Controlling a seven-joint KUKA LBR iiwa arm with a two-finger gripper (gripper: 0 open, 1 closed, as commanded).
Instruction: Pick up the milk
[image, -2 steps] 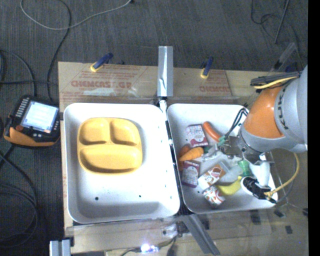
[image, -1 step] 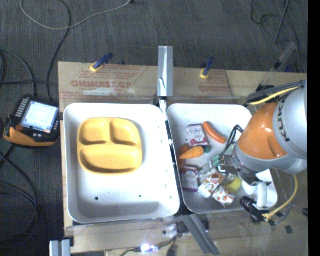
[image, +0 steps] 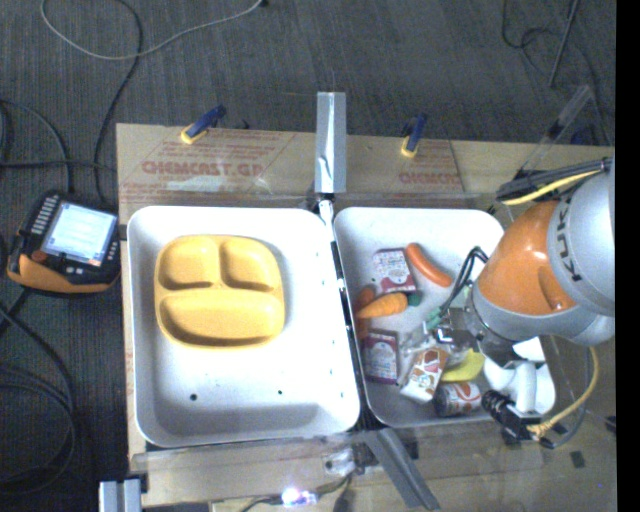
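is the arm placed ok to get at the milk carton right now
Probably yes: the arm hangs over the right bin, and the milk carton lies beside it, top uncovered, though a carrot and packets crowd it.

A divided tray (image: 221, 290) lay in the left bin (image: 150, 400). The right bin (image: 420, 218), frame right, held a carrot (image: 384, 305), a sausage (image: 431, 267) and cartons.

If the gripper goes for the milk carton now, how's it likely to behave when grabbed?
The milk carton looks like a small box lying tilted among a banana and a can, so it would probably shift or pivot rather than roll. Its flat faces likely suit a pinch. It looks light, and crowding may drag neighbours along.
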